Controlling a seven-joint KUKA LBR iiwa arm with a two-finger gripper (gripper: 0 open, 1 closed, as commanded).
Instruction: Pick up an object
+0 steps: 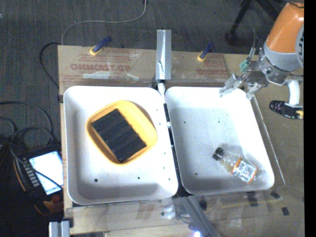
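The end effector [237, 85] is seen at the far right corner of the right bin [197, 132], hanging over the bin's back rim below the arm's [286, 33] orange band. Whether it is open or closed cannot be told from this view; nothing is seen held in it.

Nearest to it among the things on offer is a small clear bottle [236, 165], lying on its side on the floor of the same bin, toward the camera from the end effector and close to the bin's near right corner. Its dark cap points toward the bin's middle and an orange-and-white label wraps the other end. It is judged to be light, rigid plastic, probably slick and inclined to roll when nudged. A hold across the round body, between the cap and the label, with the closing direction set square to the bottle's long axis, is judged the safest; the cap end looks too narrow to be held firmly.

Farther off, across the divider in the left bin [79, 177], a yellow dish [148, 127] is seen with a dark ribbed pad [118, 135] lying in it. The dish is judged stiff and light, but wide and shallow; only its rim could be pinched. The pad is judged soft, and likely to flex if taken by an edge.

Both bins rest on the bench [113, 65].
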